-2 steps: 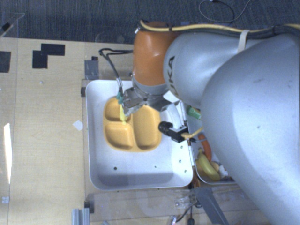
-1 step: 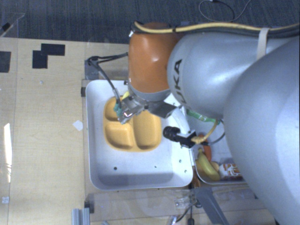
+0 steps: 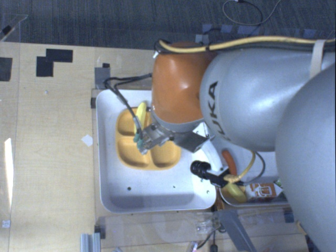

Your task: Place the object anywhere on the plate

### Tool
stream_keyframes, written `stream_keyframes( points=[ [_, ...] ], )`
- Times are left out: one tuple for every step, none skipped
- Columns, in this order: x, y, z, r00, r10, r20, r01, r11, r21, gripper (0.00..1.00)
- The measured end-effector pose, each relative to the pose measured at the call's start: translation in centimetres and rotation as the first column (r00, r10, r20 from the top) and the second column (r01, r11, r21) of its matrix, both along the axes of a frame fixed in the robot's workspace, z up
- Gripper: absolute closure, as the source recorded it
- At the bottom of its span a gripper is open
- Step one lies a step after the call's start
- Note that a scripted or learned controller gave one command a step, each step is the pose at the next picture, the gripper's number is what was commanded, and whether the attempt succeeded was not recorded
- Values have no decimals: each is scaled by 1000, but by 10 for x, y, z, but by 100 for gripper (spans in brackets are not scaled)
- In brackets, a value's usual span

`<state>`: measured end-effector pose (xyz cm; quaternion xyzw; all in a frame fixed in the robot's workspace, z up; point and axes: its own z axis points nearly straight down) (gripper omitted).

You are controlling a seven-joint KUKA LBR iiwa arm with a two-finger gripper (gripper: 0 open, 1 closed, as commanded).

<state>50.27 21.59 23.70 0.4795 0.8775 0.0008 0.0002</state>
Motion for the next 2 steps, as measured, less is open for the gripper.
stream_keyframes(
  points=[
    [-13, 8, -1, 992, 127, 0, -127, 992, -1, 100],
    [-14, -13, -20, 999, 43, 0, -43, 999, 0, 100]
  ],
)
